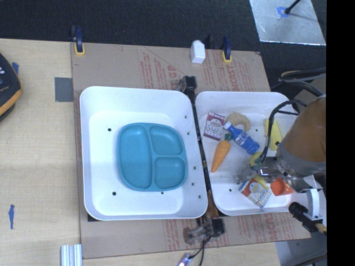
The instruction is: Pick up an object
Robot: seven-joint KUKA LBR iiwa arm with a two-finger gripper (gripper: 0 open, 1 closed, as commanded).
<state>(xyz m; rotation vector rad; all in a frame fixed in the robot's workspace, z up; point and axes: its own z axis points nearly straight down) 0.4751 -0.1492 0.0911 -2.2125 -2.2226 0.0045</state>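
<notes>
The jaws (256, 173) hang low in the right bin (222, 198), by its front right corner, and I cannot tell if they are open or shut. Just beside them lies a small red and white packet (258, 193). Near it are an orange carrot (221, 155), a blue bottle (243, 138), a red and white card (214, 126) and something yellow (274, 132). The left bin (100, 198) holds a blue plate (151, 155) with three parts.
</notes>
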